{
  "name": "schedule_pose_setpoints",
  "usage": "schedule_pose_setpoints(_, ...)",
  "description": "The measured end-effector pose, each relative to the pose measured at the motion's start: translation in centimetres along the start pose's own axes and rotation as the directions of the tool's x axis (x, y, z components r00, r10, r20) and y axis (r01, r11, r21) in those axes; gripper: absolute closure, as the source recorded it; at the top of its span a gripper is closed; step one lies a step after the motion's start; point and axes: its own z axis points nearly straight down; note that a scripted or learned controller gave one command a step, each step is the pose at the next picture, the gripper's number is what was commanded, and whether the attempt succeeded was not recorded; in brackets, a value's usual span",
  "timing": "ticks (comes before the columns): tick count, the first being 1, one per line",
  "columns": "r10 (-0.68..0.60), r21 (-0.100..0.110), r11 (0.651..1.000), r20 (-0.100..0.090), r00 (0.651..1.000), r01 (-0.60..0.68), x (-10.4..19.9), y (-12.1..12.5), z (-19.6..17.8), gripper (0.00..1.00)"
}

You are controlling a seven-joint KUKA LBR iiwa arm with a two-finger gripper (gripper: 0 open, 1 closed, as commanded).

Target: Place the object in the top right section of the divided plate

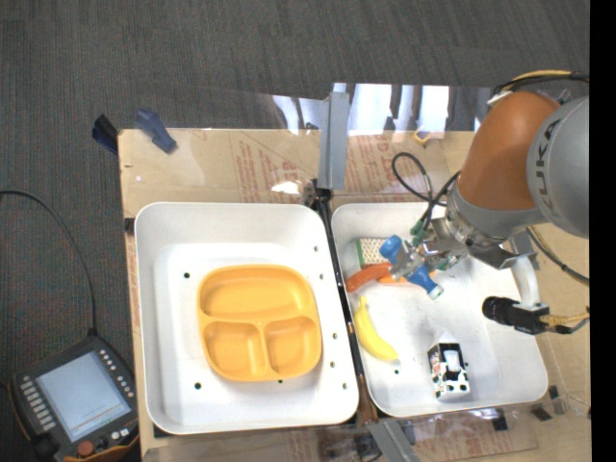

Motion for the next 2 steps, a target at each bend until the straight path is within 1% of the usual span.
schedule_pose_setpoints(1,0.123,0.002,0.992,0.001,0.992,-0.123,9.1,-2.1,-4.4,1.00)
schedule_pose_setpoints(2,0.265,0.003,0.964,0.003,0.964,-0.265,16.8,-4.9,-3.8,1.00)
